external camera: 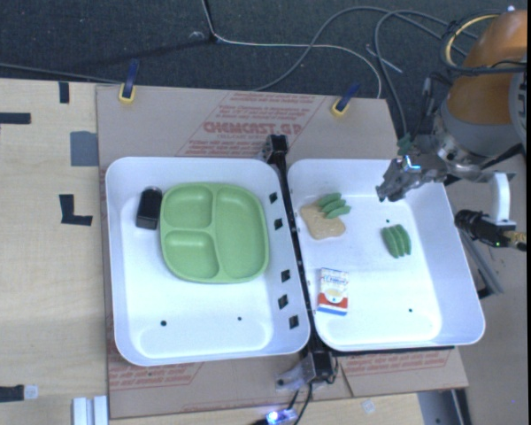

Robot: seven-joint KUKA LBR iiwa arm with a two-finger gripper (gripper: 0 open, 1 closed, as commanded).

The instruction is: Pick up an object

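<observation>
The right bin (425, 321) holds a tan cookie-shaped piece (325, 226) with a green pea pod (334, 205) lying on its upper edge. A second green pod (396, 240) lies further right, and a small white, red and blue carton (334, 291) sits near the bin's front left. My gripper (395, 184) hangs over the right bin's back part, above and slightly left of the second green pod, with nothing visible between its fingers.
The left bin (133, 264) carries a green divided plate (215, 232) and a small black block (149, 208) at the plate's left. A row of black clips (283, 237) joins the two bins. Cables (336, 34) run across the dark floor behind the bench.
</observation>
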